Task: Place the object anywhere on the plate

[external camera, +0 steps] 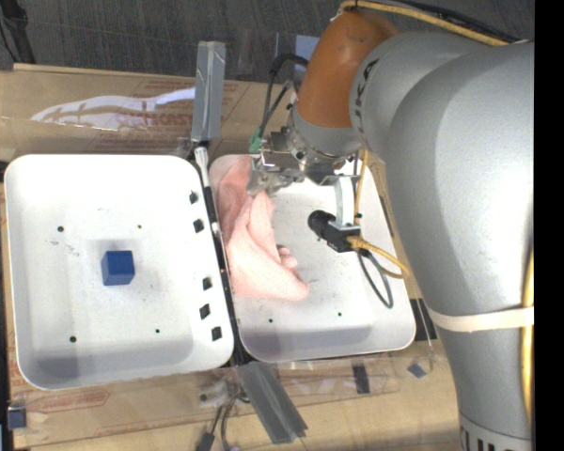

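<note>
Half of right bin (357, 332) hidden under arm (451, 158); end effector (268, 178) fingers unclear.

Grey arm (451, 214) enters from the view's right, its bulk taking up most of that side. The big rounded link runs from lower right up toward the top centre. Orange band (343, 59) sits at the top, above the wrist, which bends downward and to the left. Gripper (266, 175) hangs below the wrist, pointing down (finger detail too cluttered by metal fittings and cabling to read). A yellow cable (381, 261) loops beside the wrist housing.
</note>
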You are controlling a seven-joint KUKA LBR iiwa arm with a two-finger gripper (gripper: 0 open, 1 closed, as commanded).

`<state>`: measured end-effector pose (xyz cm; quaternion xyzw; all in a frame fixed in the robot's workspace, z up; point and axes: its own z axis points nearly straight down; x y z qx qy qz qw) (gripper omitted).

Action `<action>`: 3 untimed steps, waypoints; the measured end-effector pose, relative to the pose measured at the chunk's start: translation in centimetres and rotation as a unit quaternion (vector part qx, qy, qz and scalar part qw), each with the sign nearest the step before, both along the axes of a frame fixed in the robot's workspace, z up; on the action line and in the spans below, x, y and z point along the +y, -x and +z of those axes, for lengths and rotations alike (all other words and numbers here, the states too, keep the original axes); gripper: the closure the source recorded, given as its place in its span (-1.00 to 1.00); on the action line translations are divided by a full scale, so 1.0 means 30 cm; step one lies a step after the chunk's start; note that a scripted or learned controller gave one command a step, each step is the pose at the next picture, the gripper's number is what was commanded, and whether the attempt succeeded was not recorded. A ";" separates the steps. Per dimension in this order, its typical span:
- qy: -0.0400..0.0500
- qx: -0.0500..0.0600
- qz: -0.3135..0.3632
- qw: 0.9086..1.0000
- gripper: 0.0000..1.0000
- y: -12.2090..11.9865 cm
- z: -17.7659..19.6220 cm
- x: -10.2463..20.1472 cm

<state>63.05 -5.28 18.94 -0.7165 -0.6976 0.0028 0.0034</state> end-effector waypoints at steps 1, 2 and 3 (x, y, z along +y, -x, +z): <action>0.001 -0.003 0.019 1.000 1.00 0.061 0.233 0.210; 0.001 -0.003 0.042 0.999 1.00 0.151 0.366 0.195; 0.000 -0.002 0.109 0.994 1.00 0.106 0.361 0.549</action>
